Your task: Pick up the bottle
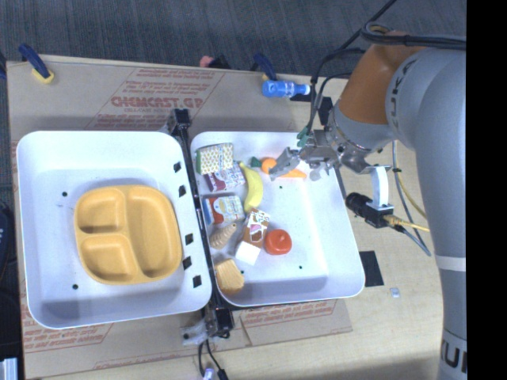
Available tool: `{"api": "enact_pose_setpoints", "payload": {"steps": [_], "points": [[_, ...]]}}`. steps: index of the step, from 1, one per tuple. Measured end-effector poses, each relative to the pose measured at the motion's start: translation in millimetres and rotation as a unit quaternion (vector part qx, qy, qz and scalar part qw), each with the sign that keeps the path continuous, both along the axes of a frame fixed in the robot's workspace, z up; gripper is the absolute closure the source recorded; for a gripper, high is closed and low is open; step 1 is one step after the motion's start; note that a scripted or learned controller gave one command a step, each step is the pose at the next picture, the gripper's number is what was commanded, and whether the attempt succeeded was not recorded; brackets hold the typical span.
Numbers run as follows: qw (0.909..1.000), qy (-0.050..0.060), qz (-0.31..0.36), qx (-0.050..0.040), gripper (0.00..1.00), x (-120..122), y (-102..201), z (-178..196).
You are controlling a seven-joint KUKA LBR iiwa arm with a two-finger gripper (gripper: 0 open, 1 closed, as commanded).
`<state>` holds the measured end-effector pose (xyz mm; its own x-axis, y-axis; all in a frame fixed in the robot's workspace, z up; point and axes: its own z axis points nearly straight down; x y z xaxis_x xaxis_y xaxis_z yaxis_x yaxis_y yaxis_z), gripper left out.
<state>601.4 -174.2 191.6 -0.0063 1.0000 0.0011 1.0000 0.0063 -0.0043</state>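
The gripper (295, 163) hangs over the upper part of the right bin (337, 248), close to its far wall, with the grey arm (420, 93) reaching in from the right. Whether the jaws are open or closed I cannot tell; the metal parts there are too small and mixed with the orange things just beneath them.

Which object is the bottle is not sure. My best guess is the small bottle (256, 226) with a red and white label, lying among the food toys near the middle of the right bin, just beside the red round piece (277, 242). From the jaws it lies toward the near side of the bin and a little to the left. Its long axis seems to run roughly from far to near, slightly tilted. The banana (252, 187) lies between the gripper and this bottle.

I judge the next move needs a travel toward the near-left, then a descent with the jaws set across this axis. The left bin (32, 236) holds a yellow divided plate (127, 232).
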Motion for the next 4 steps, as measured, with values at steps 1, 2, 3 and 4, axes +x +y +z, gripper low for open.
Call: {"api": "enact_pose_setpoints", "payload": {"steps": [1,2,3,4], "points": [[1.0,0.001,0.003,0.0004,1.0,0.4,0.6,10.2],[0.9988,0.0,0.049,0.0003,1.0,-74.0,10.4,-6.4],[0.9999,0.001,-0.014,0.0003,1.0,-112.6,47.9,-3.0],[0.9888,0.0,-0.149,-0.0009,1.0,-125.0,90.1,35.1]]}}
